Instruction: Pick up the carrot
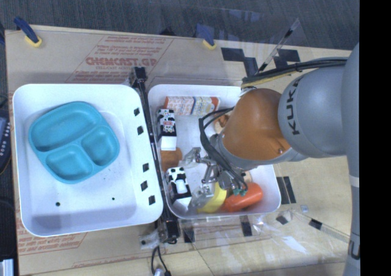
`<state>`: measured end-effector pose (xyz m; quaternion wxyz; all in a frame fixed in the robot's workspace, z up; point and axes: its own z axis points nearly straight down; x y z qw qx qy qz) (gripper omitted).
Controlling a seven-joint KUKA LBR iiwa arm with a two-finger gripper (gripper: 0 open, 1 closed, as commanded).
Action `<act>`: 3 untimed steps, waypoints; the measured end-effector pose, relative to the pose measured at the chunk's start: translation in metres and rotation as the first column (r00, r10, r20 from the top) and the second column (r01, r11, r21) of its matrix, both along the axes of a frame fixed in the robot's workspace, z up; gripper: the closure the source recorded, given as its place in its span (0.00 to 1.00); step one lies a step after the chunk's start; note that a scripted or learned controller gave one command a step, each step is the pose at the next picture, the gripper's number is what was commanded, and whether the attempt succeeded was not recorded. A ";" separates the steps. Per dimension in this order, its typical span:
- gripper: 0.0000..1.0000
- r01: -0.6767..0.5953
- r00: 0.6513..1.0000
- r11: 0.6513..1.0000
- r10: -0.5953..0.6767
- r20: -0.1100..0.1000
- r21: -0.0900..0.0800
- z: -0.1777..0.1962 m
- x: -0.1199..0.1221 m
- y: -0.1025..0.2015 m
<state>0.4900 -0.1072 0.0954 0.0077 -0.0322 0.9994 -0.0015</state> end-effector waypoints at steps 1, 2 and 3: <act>0.00 0.186 0.982 0.982 -0.186 -0.012 0.001 0.040 0.033 -0.060; 0.00 0.295 0.955 0.955 -0.295 -0.018 0.003 -0.004 0.007 -0.037; 1.00 0.286 0.958 0.958 -0.286 -0.015 0.003 0.007 0.010 -0.036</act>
